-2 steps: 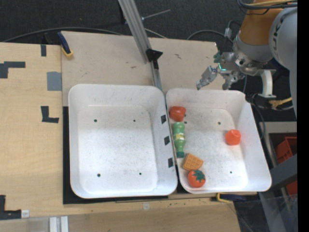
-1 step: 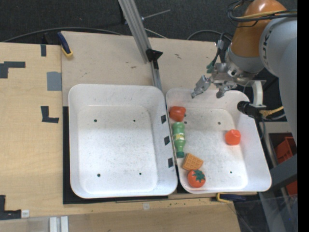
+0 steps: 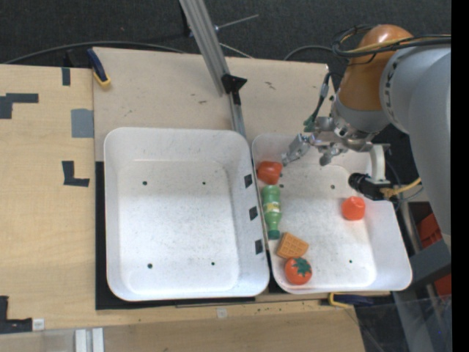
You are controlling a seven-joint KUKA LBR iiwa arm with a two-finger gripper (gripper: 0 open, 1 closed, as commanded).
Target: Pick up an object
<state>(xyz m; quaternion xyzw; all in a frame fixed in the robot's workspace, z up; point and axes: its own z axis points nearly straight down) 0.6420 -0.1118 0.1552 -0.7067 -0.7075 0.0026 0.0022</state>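
Observation:
My gripper (image 3: pixel 314 152) hangs over the back of the right bin (image 3: pixel 381 270), its two fingers spread open with nothing between them. A red tomato-like ball (image 3: pixel 269 171) lies just left of the left fingertip, apart from it. Below that ball a green bottle (image 3: pixel 272 209) lies along the bin's left wall. A tan waffle-like cracker (image 3: pixel 292 245) and a red tomato with a green stem (image 3: pixel 298 270) sit at the front left. An orange-red piece (image 3: pixel 353 208) rests toward the right side.
The left bin (image 3: pixel 124 196) stands beside the right one, their rims touching. A slanted metal pole (image 3: pixel 209 42) rises behind the bins. Black cables and the arm's grey body crowd the right edge.

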